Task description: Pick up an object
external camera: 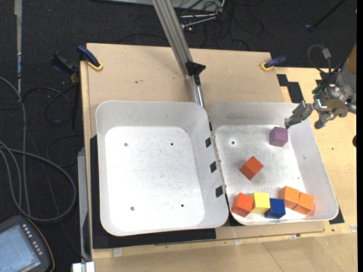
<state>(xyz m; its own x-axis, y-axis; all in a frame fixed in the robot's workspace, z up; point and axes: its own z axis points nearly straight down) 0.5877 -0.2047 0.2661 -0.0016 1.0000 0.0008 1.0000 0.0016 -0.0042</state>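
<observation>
Resting on a tan wooden bench (170, 75), two shallow white bins sit side by side: the left bin (153, 166) and the right bin (272, 163), their inner rims touching along a seam marked with black tape. Blue-and-yellow clamps (89, 57) grip the board's far corners. A slanted metal pole (173, 30) runs down from the top to the seam between the bins. Dark carpet with loose cables surrounds the bench, and a screen (20, 248) shows at the lower left corner.

The right bin holds a purple cube (278, 136) near its far side, an orange block (251, 167) at its middle, and along the near wall a row: an orange cube (243, 204), a yellow cube (261, 200), a blue cube (276, 208) and two more orange cubes (298, 199).

The gripper (309, 115) reaches in from the right edge, over the right bin's far right rim. Its fingers are spread apart, grasping nothing, one tip just beside the purple cube.
</observation>
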